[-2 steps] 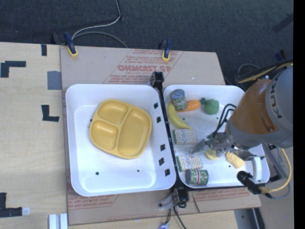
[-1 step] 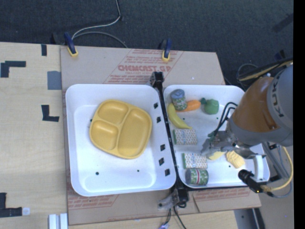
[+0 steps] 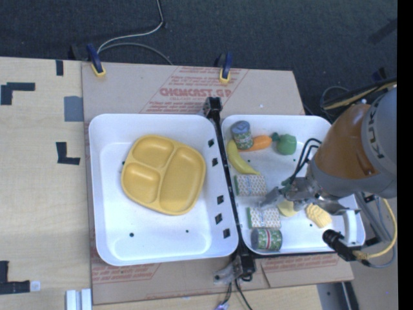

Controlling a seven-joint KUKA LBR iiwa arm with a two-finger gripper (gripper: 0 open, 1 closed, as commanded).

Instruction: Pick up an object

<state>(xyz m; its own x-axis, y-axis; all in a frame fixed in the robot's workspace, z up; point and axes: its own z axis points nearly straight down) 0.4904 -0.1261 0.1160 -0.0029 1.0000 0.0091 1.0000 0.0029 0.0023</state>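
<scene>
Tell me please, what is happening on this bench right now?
A grey and orange robot arm reaches from the right into the right bin, which holds small toy foods: a banana, a carrot, a green pepper, two cans and some small packets. Its gripper is low among these items, near the middle of the bin, but no object is visibly held. The left bin holds a yellow divided plate.

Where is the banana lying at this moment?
The banana lies in the right bin, near its left wall, just below the small can and left of the carrot.
</scene>
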